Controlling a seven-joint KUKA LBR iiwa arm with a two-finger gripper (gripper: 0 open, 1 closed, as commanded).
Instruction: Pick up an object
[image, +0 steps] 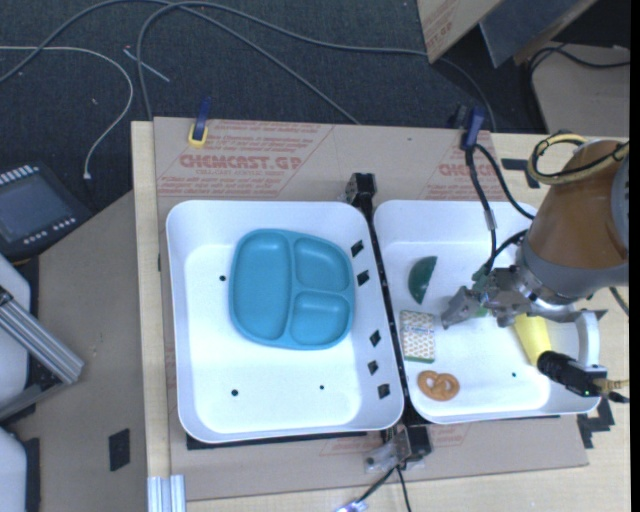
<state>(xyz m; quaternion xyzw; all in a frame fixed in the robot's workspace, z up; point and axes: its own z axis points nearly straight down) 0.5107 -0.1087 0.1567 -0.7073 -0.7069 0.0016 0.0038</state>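
gripper (463, 308) sits mid right bin (455, 225), can't tell if it's holding anything, with a dark green rounded object (422, 278) just beside it toward the bin's left wall.

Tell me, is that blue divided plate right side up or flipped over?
Right side up: the blue plate lies flat in the left bin, its three compartments facing upward.
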